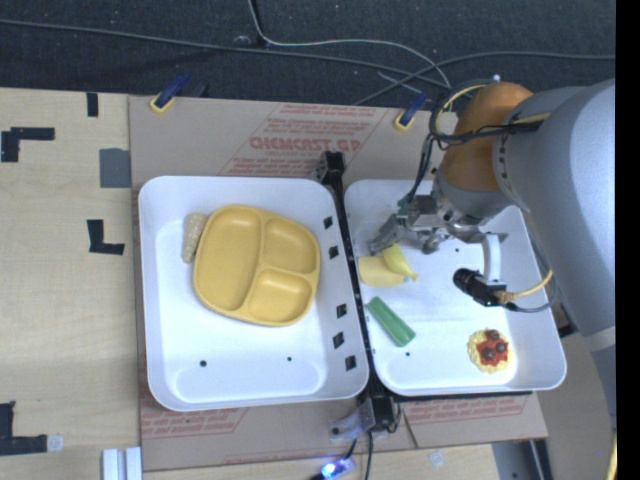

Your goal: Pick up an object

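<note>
I have the hand [392,236] low in the right bin [530,373], just above the banana [385,268]; I cannot tell its grip state. So close to the bin wall, a descent could clip it or nudge the banana aside.

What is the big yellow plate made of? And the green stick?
The plate looks like moulded plastic: smooth, evenly yellow, softly shiny, with three pressed-in sections. The green stick looks like plastic or rubber toy food, plain green and smooth; which one I cannot tell.
</note>
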`<state>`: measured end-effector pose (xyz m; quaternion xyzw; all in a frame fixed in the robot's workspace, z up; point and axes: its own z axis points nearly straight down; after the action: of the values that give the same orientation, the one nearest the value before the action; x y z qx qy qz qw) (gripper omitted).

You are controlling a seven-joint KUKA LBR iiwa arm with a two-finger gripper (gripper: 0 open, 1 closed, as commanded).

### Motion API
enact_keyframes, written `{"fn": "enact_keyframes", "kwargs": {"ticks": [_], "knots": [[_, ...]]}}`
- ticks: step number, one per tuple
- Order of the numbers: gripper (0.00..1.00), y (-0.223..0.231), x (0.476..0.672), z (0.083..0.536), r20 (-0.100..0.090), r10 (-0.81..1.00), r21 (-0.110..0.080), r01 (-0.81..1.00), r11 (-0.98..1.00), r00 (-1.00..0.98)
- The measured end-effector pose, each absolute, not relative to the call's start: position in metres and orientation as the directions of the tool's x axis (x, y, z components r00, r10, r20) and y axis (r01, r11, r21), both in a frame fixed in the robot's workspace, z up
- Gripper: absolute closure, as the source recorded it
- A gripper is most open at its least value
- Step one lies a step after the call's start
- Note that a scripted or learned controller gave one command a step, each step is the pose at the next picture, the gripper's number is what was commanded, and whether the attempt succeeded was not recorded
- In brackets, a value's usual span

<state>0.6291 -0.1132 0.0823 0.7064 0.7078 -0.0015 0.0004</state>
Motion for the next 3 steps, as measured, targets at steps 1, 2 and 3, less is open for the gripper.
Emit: {"fn": "enact_keyframes", "kwargs": {"ticks": [1,2,3], "knots": [[1.00,-0.112,0.630,0.095,-0.001,1.000,-0.001,1.000,0.003,-0.003],[1.00,-0.118,0.623,0.150,0.000,1.000,0.003,1.000,0.001,-0.001],[1.00,-0.117,0.623,0.202,0.000,1.000,0.001,1.000,0.002,-0.002]]}}
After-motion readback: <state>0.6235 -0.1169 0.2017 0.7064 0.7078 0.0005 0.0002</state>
